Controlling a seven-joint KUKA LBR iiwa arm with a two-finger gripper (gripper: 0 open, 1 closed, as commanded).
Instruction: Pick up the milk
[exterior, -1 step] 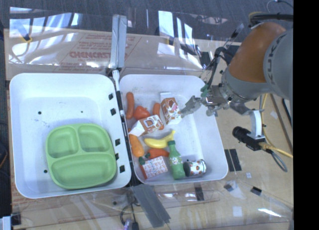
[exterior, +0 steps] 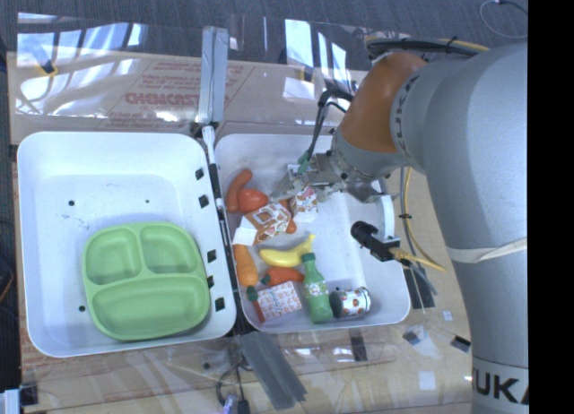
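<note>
The milk (exterior: 306,200) is a small white carton with red print, lying in the upper middle of the right bin (exterior: 359,224). My gripper (exterior: 302,179) is down inside that bin, right over the carton's top edge and touching or nearly touching it. The grey wrist and its orange band (exterior: 377,116) hide the gripper's upper part. The carton rests among other items on the bin floor and is not lifted.
Packed close to the milk are an orange-and-white packet (exterior: 271,219), a red tomato (exterior: 252,199), a carrot (exterior: 238,185) and a banana (exterior: 287,250). Nearer the front lie a green bottle (exterior: 315,289), a red-and-white box (exterior: 280,300) and a can (exterior: 355,301). The left bin holds a green divided plate (exterior: 143,280).
</note>
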